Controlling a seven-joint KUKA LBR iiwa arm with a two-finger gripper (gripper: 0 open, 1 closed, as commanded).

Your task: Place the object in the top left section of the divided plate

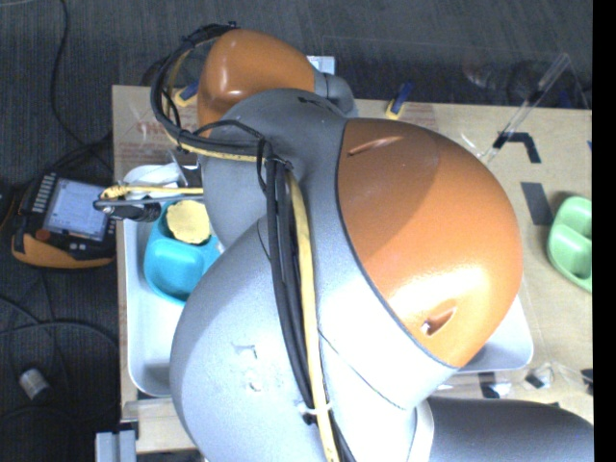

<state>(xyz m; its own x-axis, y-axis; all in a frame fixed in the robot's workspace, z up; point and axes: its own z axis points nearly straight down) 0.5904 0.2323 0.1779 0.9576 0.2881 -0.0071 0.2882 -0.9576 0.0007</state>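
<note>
The grey and orange arm point(385, 258) hid most of the white bin point(140, 354). A blue object point(173, 268) lay at its left. Gripper state and progress could not be judged.

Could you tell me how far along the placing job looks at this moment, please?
Nothing looks placed yet. The arm leans across both bins and covers most of them, so I cannot make out the divided plate. In the left bin a yellow piece rests on a blue object. The gripper's state is not clear. Picking and placing seem still to come.
</note>
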